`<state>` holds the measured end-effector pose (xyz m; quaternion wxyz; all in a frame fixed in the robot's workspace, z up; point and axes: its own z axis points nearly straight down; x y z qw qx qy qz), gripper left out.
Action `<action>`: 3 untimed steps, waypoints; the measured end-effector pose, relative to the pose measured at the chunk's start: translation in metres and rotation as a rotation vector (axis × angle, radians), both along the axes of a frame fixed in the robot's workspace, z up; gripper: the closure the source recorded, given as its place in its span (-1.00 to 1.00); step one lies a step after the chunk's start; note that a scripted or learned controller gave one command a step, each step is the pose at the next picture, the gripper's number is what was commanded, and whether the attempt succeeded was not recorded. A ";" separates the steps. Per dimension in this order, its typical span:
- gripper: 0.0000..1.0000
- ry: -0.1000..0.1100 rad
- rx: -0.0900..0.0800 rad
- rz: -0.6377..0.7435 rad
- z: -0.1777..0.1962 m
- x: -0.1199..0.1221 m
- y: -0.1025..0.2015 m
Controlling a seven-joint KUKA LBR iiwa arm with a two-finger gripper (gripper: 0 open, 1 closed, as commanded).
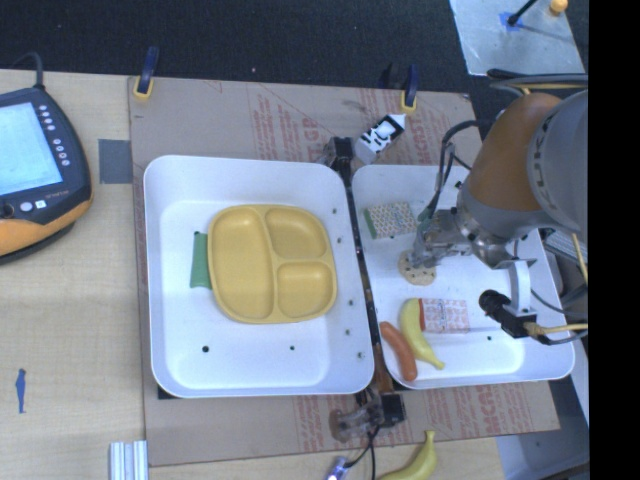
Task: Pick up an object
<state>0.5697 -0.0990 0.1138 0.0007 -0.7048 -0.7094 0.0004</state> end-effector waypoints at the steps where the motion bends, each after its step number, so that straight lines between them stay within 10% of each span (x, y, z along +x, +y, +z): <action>1: -1.00 0.000 0.000 0.000 0.000 0.000 0.000; 2: -1.00 -0.004 0.000 0.001 -0.020 -0.086 -0.013; 3: -1.00 0.001 0.001 -0.004 -0.022 -0.022 -0.010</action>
